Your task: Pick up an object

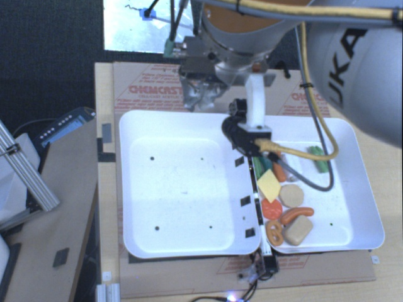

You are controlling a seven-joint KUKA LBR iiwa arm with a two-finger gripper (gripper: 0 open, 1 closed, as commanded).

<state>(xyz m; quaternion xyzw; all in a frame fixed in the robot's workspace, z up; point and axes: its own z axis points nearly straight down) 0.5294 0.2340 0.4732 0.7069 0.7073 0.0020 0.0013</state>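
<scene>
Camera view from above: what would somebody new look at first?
First the big grey arm with its orange band, coming in from the top right and hanging over the bins. Next the pile of toy food in the right bin, near the wall between the bins: a yellow cheese wedge, a red tomato slice, a sausage and a pretzel. The left bin is plain white.

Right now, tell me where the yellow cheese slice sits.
The yellow cheese slice lies in the right bin, near its left wall, between the carrot above and the tomato slice below.
</scene>
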